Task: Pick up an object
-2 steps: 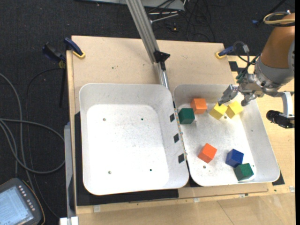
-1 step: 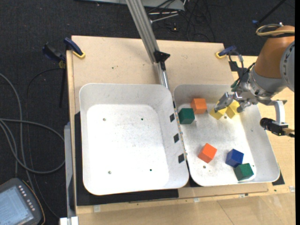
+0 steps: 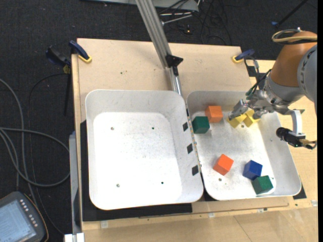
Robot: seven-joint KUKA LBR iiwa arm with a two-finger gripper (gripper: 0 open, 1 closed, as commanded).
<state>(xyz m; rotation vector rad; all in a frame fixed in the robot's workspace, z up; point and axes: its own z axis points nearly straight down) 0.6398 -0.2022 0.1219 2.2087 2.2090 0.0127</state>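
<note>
Tabletop [image 3: 131,64], pale wood, carrying two shallow white bins side by side. Left bin [image 3: 101,105]: speckled floor. Right bin [image 3: 285,160]: six cubes. Orange cube [image 3: 214,113] and dark green cube [image 3: 200,124], near each other at the far left of that bin, the green one just beside the dividing wall. Second orange cube [image 3: 223,164], near the bin's middle. Blue cube [image 3: 252,169] and second green cube [image 3: 262,184], touching, in the near right corner. Yellow cube [image 3: 243,119], at the far right of the bin, directly under the gripper [image 3: 244,110]. Arm [image 3: 295,67], grey with orange band, enters from the right and ends over the yellow cube; the gripper appears to touch the cube, but whether it is spread or closed, or has any hold, cannot be told. Blue-and-yellow clamps [image 3: 81,52] at the tabletop's far corners.
</note>
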